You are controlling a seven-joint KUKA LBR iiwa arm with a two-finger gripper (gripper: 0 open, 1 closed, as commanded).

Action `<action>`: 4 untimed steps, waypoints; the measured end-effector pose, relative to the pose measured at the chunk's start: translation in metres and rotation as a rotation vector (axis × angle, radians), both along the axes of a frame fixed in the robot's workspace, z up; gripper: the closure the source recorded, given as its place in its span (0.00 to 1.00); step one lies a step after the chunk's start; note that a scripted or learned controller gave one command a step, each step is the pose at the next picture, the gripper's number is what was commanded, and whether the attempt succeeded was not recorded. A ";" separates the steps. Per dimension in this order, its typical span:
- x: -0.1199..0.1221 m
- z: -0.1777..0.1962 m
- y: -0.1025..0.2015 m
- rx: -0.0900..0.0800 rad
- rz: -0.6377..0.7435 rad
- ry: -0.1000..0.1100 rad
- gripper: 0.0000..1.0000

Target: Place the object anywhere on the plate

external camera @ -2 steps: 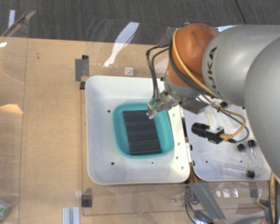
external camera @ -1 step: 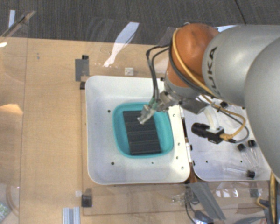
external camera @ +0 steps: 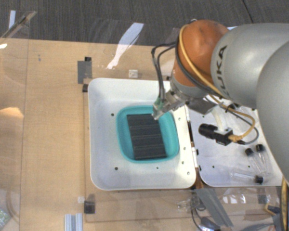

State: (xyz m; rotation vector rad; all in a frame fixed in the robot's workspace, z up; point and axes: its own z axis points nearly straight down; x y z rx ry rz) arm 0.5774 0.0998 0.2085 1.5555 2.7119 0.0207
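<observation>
Camera view, pincer (external camera: 159, 112) at dark block's (external camera: 145, 136) far edge on teal plate (external camera: 124, 143), finger state unclear

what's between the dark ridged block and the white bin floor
A teal plate: the camera view shows the dark ridged block lying flat on it, inside the left white bin.

We saw a teal plate (external camera: 124, 143) lying flat in the left white bin (external camera: 102, 129), near the middle. It was square with round corners and a raised rim. A dark block (external camera: 145, 136) lay flat on the plate. The block was a long, dark grey shape with ridges running across it. It sat a bit turned, with one short end near the plate's top rim and the other near the bottom rim. We think it was resting fully on the plate.
</observation>
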 end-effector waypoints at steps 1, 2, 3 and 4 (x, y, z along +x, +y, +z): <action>0.000 0.000 0.000 0.000 0.000 0.000 0.00; 0.002 0.011 0.001 0.001 0.005 -0.006 1.00; 0.002 0.011 0.001 0.001 0.006 -0.006 0.00; 0.084 -0.024 -0.063 -0.004 0.036 0.017 0.00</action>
